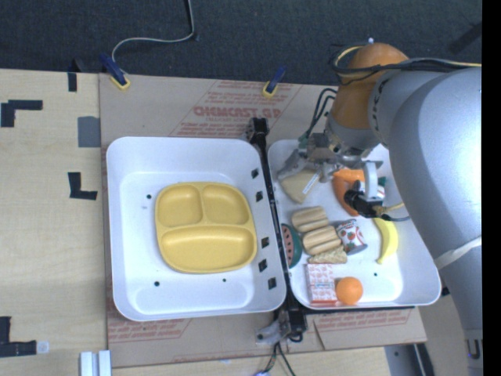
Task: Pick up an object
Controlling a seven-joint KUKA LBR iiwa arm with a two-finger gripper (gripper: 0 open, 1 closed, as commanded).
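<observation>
The hand (311, 163) is hovering over the right bin (407, 284); its grip cannot be told, a pale wedge (296, 186) lying just beneath.

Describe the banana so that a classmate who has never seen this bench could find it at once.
Start at the right-hand white bin, the one crowded with toy food. Look along its right side, above the round orange. The banana lies there: the only long, curved, yellow piece.

- My gripper (313, 163) hangs over the right bin (415, 284), seemingly just above a pale wedge (296, 186).
- Below it sit bread rolls (315, 229).
- An orange (349, 290) lies farther below.
- Left: a yellow tray (206, 227).
</observation>
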